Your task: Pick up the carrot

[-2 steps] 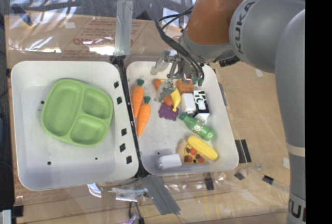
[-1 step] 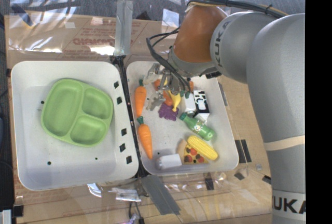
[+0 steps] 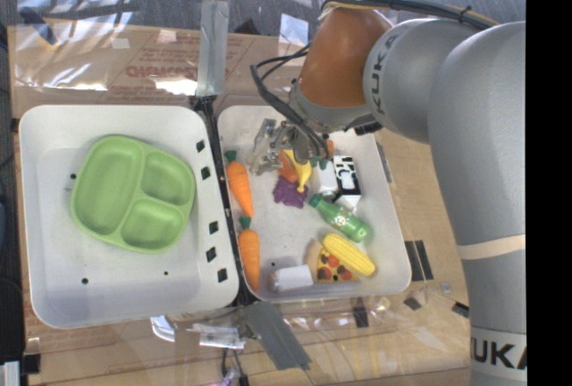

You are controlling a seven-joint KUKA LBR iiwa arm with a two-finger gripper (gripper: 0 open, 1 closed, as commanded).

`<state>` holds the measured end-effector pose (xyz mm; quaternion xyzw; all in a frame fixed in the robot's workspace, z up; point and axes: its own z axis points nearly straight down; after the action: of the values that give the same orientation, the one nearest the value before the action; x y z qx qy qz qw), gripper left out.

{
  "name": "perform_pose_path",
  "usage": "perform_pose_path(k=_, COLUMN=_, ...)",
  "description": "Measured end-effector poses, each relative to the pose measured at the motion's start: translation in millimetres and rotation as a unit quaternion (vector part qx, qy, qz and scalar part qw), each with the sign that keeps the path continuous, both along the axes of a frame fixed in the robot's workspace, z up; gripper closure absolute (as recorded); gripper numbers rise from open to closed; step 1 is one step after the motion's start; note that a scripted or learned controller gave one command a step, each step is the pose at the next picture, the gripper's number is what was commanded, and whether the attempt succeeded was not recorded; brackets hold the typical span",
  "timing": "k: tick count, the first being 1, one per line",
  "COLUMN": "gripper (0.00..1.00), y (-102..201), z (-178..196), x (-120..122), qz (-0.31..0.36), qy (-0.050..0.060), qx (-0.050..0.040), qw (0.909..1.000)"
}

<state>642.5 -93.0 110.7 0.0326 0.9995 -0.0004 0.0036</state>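
**Carrot lies left of the gripper, along the divider**

Lowest in the right bin (image 3: 393, 232), a second carrot (image 3: 249, 257) hugs the left wall. Above it lies the target carrot (image 3: 239, 187), long axis along that wall, left of and below the gripper (image 3: 279, 143), whose opening I cannot tell; toys crowd its right
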Motion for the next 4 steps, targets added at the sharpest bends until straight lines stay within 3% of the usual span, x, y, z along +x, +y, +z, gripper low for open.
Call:
perform_pose_path(k=1, gripper=1.00, y=71.4, z=84.6, x=4.0, qz=-0.105, qy=0.000, qx=0.0016, qw=0.9945)
perform_pose_path(k=2, gripper=1.00, y=119.0, z=81.3, x=-15.2, qz=-0.037, qy=0.004, qx=0.0009, qw=0.9993)
perform_pose_path(k=3, gripper=1.00, y=174.9, z=82.0, x=5.1, qz=0.005, qy=0.003, qx=0.0010, qw=1.0000)
perform_pose_path(k=4, gripper=1.00, y=233.1, z=90.0, x=4.6, qz=0.039, qy=0.002, qx=0.0011, qw=0.9992)
